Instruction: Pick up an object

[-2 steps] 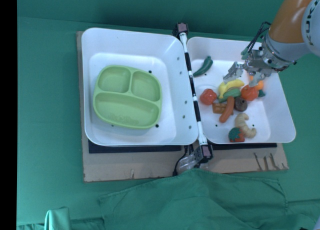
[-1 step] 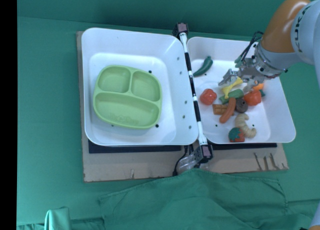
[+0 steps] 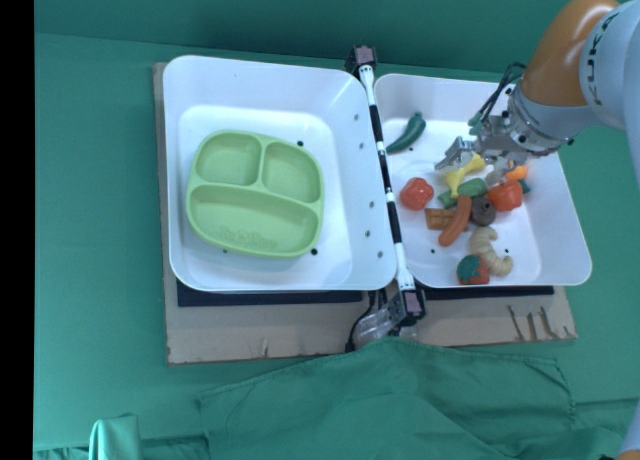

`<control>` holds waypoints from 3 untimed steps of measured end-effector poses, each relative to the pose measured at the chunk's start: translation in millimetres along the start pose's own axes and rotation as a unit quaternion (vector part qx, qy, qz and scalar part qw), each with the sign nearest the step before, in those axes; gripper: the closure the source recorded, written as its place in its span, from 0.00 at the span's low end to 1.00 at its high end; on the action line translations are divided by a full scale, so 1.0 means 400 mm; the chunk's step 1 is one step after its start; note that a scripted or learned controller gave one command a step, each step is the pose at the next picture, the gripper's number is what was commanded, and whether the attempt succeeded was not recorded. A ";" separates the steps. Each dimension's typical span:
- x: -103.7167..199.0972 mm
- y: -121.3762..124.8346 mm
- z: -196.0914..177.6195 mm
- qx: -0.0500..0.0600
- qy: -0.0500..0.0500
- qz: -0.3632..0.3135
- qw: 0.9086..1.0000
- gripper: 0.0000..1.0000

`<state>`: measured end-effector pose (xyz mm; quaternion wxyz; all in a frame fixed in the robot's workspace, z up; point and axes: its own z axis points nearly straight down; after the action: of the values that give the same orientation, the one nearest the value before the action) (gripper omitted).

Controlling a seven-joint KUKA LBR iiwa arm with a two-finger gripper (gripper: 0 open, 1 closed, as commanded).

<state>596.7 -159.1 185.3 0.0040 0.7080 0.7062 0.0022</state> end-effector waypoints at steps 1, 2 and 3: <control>-0.005 0.007 -0.037 -0.007 -0.003 0.002 1.000 1.00; -0.031 0.025 -0.183 -0.001 -0.001 0.000 1.000 1.00; -0.030 0.038 -0.299 0.000 0.000 0.000 1.000 1.00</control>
<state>610.8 -171.0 305.1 0.0044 0.7081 0.7061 0.0020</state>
